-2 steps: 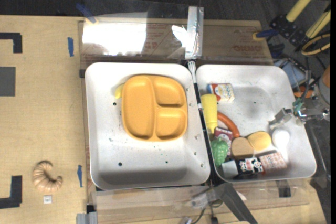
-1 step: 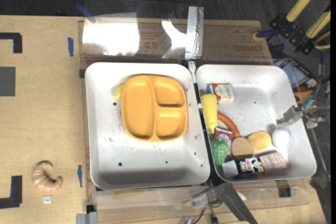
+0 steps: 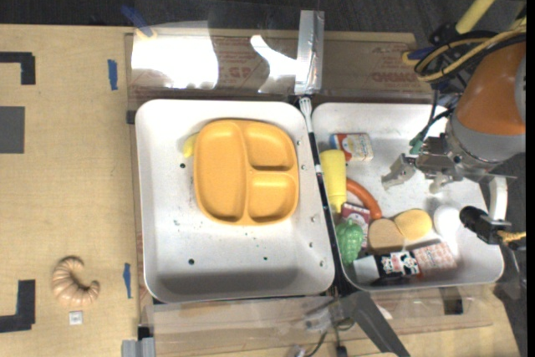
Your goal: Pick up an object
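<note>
The left bin (image 3: 159, 180) was taken up by an orange divided tray (image 3: 245, 171). The pickable objects were crowded along the right bin's (image 3: 481, 263) left and front sides, leaving bare floor, above which the gripper (image 3: 418, 169) was poised, fingers parted, nothing held.

Orange divided tray (image 3: 245, 171) in white bin (image 3: 159, 180); yellow bottle (image 3: 334, 177), green toy (image 3: 349, 241), tan bench (image 3: 58, 205), orange-banded grey arm (image 3: 493, 109).

Two bins (image 3: 159, 180) — perhaps eight objects (image 3: 334, 180)
</note>
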You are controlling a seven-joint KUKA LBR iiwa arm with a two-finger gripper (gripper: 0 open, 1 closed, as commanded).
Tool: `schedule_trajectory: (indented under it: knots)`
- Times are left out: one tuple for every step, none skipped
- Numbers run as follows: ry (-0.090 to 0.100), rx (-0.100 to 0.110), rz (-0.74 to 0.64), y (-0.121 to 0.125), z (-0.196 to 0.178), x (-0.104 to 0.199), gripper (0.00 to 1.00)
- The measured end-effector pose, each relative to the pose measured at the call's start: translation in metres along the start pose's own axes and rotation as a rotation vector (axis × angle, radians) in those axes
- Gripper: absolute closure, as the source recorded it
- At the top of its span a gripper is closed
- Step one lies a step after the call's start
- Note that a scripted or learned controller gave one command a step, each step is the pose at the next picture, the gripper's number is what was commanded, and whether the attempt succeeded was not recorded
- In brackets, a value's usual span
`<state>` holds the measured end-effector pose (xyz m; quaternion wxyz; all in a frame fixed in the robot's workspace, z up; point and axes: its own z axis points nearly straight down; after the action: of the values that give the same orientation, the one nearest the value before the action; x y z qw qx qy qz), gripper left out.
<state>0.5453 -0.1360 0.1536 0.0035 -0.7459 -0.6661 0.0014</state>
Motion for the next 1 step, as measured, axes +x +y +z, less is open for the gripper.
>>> schedule_trajectory:
  knots:
    - [-0.005,-0.029,-0.014,0.0222,0.0507,0.0334,0.00]
